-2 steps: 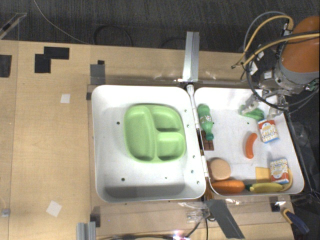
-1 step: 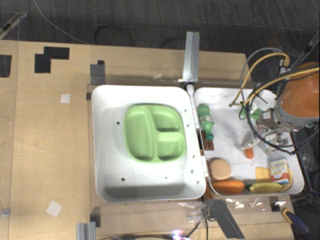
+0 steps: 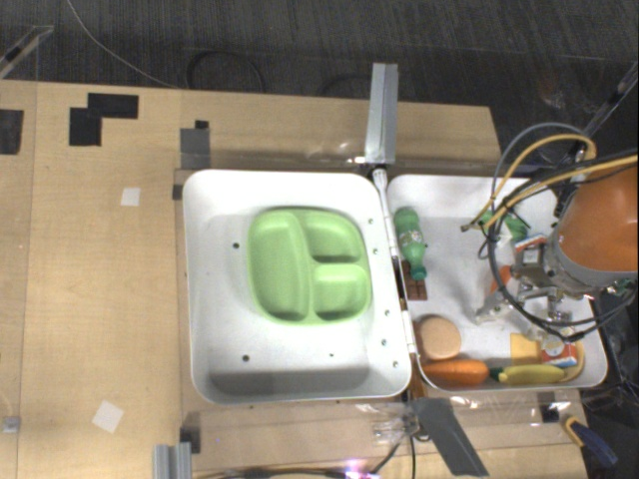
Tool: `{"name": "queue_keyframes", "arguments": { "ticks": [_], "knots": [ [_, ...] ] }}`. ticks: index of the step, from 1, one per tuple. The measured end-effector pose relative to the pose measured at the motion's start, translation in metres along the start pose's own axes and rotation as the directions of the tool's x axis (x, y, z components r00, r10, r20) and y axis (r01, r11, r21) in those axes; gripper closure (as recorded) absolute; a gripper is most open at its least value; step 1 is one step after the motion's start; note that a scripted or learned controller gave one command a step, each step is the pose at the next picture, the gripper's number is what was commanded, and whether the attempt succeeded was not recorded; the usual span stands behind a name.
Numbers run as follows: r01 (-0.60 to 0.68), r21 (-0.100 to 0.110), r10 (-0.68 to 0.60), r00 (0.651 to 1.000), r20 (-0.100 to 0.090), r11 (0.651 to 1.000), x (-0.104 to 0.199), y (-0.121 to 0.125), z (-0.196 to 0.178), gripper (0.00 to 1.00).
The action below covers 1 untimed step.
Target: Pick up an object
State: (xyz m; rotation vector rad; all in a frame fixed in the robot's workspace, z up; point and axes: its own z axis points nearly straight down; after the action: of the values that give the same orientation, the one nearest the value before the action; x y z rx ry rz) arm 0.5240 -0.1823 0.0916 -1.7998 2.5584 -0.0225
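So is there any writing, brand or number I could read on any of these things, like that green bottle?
No text can be read anywhere in this view.
Green plastic bottle in the right white bin: its label area is too blurred to read.
Small brown block beside the bottle: any marks are too small to tell.
Black angular patches on the wooden bench: plain shapes, no letters.
Green divided tray: unmarked.

A: What lies in the right bin [image 3: 469,193]?
B: A green bottle [image 3: 408,240] on its side along the left wall, a small brown block [image 3: 416,288] just below it, and a round tan bun [image 3: 439,336].
A: And the near wall?
B: An orange carrot [image 3: 457,372], a yellow banana [image 3: 535,374], and a yellow wedge [image 3: 523,346] just above
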Motion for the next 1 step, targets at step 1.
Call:
{"name": "queue_keyframes", "arguments": {
  "ticks": [1],
  "knots": [
    [0.033, -0.007, -0.033, 0.999, 0.006, 0.999, 0.0152, -0.0125, 0.0013, 0.0]
  ]
}}
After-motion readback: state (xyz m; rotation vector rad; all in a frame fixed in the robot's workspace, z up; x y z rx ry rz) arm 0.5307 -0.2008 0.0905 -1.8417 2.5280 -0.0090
